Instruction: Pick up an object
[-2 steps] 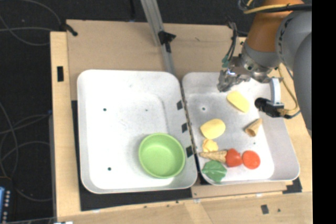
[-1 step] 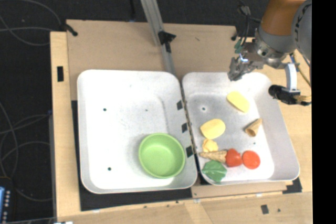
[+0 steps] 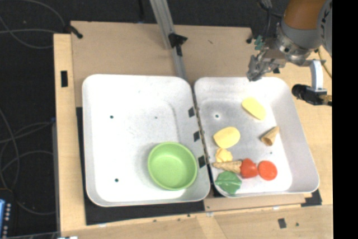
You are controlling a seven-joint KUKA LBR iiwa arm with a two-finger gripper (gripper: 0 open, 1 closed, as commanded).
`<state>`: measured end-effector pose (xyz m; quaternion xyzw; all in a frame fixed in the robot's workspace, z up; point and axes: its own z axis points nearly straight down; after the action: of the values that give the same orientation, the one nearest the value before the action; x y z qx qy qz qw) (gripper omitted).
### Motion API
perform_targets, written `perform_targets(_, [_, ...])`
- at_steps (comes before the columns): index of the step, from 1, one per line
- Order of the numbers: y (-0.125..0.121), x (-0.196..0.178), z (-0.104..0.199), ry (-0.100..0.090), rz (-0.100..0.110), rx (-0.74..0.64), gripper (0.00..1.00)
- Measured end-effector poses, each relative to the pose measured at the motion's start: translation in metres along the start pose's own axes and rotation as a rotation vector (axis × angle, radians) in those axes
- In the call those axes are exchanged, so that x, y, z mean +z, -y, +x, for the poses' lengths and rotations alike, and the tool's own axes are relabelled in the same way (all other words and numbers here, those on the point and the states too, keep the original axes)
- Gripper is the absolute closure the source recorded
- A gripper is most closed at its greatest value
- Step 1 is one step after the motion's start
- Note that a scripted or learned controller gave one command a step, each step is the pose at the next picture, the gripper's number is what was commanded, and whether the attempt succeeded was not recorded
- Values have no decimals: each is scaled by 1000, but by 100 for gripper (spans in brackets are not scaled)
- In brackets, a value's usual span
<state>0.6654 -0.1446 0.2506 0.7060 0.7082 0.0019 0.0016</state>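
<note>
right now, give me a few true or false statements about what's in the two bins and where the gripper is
1. The green bowl sits in the left bin. True.
2. The gripper is gripping a red ball. False: it hangs over the right bin's back rim, apart from every object.
3. Two red balls lie side by side near the right bin's front. True.
4. The right bin holds one yellow piece. False: there are at least two, one farther back and one mid-bin.
</note>
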Motion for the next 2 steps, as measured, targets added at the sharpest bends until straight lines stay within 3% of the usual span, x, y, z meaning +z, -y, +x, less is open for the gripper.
perform_targets(2, [24, 5, 96, -1, 5, -4, 100])
